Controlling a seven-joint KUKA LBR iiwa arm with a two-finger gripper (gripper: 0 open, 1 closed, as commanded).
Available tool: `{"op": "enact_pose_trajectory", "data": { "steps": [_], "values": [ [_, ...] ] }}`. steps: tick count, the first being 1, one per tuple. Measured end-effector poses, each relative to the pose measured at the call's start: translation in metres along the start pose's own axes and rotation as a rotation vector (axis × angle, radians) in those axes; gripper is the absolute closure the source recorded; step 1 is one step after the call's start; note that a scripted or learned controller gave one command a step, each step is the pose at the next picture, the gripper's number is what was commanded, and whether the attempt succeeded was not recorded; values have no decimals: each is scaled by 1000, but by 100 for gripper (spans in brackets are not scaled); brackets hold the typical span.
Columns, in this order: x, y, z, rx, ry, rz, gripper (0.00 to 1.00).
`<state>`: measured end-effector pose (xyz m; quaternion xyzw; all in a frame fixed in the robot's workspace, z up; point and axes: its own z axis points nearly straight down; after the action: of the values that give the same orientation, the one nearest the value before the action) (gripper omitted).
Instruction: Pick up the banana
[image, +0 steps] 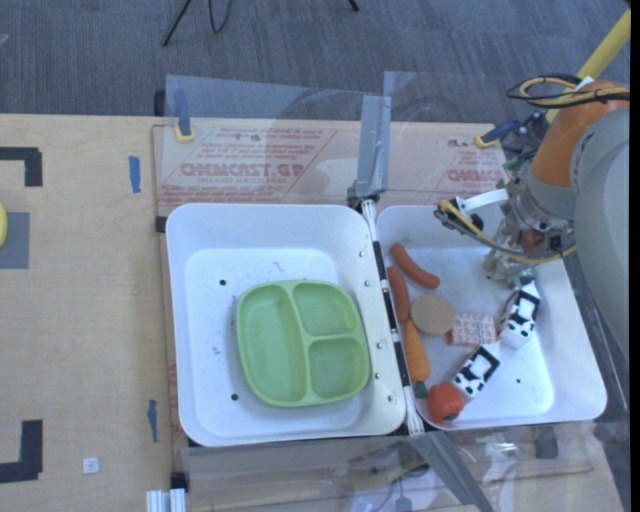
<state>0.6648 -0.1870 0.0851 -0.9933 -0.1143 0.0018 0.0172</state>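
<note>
My gripper (503, 266) hangs low over the back right part of the right bin (575, 395), under the grey wrist with its orange band (560, 160). Just in front of the gripper lies a black-and-white cow-patterned piece (520, 316); whether they touch I cannot tell. A second cow-patterned piece (476, 370) lies nearer the front. The wrist and its cables hide the bin floor under the gripper.
The right bin also holds two red sausages (414, 266) (398, 294), an orange carrot (415, 350), a round tan disc (433, 314), a pink wafer (473, 328) and a red tomato-like piece (445, 402). A green divided plate (300, 345) sits in the left bin (200, 250).
</note>
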Motion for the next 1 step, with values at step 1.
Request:
{"op": "enact_pose_trajectory", "data": {
  "steps": [1],
  "values": [
    [0, 4, 0, 10, 3, 1, 100]
  ]
}}
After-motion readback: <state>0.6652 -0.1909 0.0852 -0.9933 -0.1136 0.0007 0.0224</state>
